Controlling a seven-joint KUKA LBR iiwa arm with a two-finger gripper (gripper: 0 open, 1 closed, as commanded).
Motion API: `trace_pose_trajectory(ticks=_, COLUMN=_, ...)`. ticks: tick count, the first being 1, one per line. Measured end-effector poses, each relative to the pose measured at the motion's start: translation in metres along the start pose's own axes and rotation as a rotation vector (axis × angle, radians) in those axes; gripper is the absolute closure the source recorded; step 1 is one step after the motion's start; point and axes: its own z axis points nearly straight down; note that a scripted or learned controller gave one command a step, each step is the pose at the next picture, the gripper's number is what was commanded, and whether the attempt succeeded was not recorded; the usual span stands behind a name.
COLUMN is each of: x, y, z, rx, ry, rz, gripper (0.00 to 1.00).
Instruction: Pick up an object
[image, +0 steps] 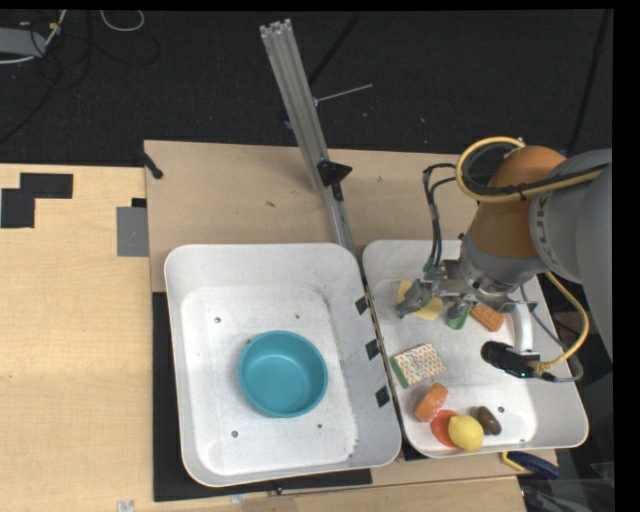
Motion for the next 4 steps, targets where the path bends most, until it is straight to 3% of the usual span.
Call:
trace_pose_trajectory(ticks=1, x=-0.001, y=0.001, z=-0.012, rx=-0.004, ry=-0.001, rz=0.002, gripper=1.0)
trace_pose_trajectory(ticks=3, x=-0.006, y=-0.002, z=-0.126, rx=-0.009, ry=-0.001, rz=0.001, gripper=1.0)
trace_pose_trajectory(ticks=4, x=0.05, y=-0.001, z=-0.134, rx=-0.005, ry=0.0, rz=-0.003, gripper=1.0)
